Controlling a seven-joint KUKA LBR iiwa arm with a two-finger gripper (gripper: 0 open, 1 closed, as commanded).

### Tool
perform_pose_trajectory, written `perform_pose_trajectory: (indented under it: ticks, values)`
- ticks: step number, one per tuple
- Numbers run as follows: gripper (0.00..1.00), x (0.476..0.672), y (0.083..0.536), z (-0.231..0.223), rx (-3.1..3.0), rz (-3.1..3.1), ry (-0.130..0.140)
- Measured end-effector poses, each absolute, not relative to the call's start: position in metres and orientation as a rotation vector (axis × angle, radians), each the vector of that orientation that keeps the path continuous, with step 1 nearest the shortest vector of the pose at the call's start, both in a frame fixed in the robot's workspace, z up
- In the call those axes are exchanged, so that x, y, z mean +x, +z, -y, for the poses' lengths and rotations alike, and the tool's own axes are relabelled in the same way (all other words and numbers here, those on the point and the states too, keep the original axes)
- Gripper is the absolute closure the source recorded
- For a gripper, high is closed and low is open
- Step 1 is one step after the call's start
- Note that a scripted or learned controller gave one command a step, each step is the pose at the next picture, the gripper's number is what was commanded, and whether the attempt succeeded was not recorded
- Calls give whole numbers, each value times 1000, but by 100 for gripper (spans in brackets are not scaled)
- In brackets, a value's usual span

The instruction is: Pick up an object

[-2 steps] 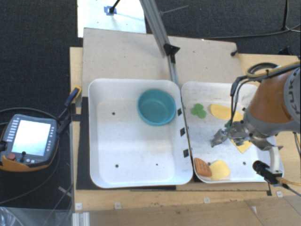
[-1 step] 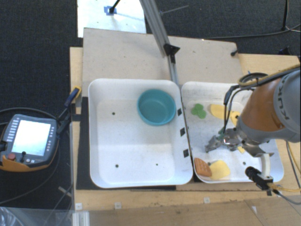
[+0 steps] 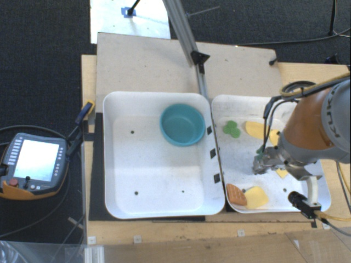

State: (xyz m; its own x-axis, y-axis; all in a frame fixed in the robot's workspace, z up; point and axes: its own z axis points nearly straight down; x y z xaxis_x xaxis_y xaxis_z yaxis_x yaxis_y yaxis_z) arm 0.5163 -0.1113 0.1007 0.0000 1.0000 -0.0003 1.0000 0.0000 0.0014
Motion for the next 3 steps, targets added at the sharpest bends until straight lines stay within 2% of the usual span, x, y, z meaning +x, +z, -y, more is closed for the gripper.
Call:
perform_pose_trajectory:
  ticks: [1, 2, 3]
  values:
    - [100, 523, 145, 110, 2218, -2220, 4]
    - [100, 520, 195, 101, 2218, -2220, 5]
    - [100, 520, 219, 101, 2219, -2221, 3]
